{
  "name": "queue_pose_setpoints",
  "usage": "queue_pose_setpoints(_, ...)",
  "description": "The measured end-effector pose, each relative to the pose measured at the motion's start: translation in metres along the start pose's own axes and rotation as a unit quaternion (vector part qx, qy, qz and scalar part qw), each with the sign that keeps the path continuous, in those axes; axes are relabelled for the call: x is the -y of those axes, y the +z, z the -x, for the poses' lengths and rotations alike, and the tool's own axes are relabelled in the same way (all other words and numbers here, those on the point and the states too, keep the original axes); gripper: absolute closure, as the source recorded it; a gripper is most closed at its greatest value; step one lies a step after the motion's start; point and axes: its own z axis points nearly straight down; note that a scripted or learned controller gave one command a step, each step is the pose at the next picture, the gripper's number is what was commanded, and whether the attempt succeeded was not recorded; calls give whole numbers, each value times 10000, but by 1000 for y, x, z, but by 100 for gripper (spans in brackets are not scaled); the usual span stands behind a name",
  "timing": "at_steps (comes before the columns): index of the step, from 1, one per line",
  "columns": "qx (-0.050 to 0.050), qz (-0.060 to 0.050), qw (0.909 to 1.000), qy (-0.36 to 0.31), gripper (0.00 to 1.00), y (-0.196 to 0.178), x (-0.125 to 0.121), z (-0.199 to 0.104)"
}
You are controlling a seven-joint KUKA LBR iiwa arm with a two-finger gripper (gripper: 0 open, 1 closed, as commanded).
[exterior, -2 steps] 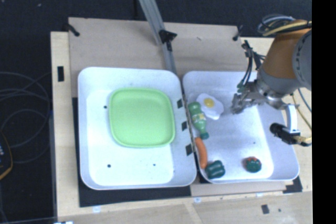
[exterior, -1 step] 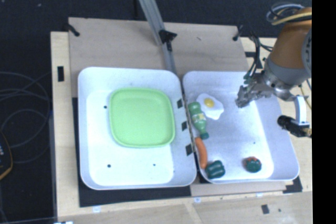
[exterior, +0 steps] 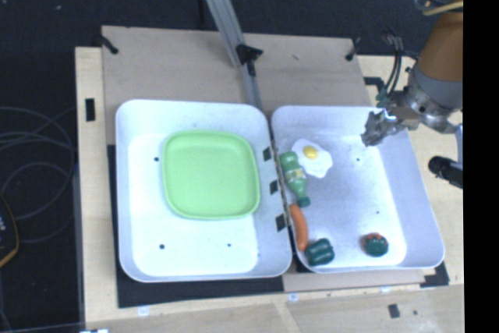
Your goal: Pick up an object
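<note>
Robot gripper [exterior: 373, 130] hovers at the right bin's [exterior: 405, 168] upper edge, whether its jaws are spread or pressed together I cannot tell, with the nearest toy, a fried egg [exterior: 313, 157], lying left and slightly below it.
</note>
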Motion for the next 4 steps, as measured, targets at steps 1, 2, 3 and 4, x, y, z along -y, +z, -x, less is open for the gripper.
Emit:
queue_pose_setpoints(1,-10,-15,10000,-20,100,-12,8,-53)
queue_pose_setpoints(2,-11,-19,10000,-20,100,-18,10,-101)
queue_pose_setpoints(3,-13,-19,10000,-24,100,-25,19,-157)
queue_pose_setpoints(4,-9,-25,10000,-15,100,-21,29,-197)
